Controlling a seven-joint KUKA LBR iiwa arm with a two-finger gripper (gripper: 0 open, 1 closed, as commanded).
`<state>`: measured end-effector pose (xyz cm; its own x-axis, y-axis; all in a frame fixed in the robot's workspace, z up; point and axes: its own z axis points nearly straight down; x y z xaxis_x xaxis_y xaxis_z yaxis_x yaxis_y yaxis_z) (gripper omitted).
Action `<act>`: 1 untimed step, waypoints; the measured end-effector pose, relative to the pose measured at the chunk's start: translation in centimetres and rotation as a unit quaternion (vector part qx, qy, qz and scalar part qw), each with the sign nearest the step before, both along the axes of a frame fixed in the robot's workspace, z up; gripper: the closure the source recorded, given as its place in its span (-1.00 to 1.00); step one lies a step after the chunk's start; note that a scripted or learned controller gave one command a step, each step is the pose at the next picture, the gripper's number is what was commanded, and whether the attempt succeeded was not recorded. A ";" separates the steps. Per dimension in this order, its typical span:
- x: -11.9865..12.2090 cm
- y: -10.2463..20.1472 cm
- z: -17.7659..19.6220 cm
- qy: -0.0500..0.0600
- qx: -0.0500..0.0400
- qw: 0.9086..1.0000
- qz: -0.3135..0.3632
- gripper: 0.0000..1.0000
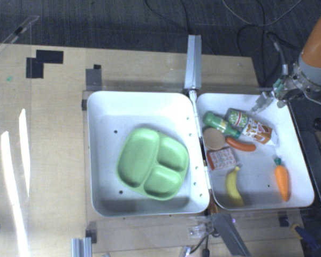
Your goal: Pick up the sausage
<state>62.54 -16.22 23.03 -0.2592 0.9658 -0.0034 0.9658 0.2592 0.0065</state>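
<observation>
The sausage (241, 144) is a small orange-red link lying in the middle of the right bin (299, 159), just below a packet and right of a round brown piece. My gripper (267, 100) hangs above the bin's back right corner, up and to the right of the sausage and well apart from it. Its fingers (258, 105) point down-left toward the packet and look spread, with nothing between them.
In the right bin a green-capped bottle (219, 123), a printed packet (250, 126), a brown disc (214, 139), a reddish block (221, 158), a banana (234, 186) and a carrot (282, 181) surround the sausage. The left bin (104, 122) holds a green divided plate (153, 164).
</observation>
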 end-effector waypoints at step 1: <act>-0.3 -2.5 8.7 -0.001 -0.001 1.000 0.012 -1.00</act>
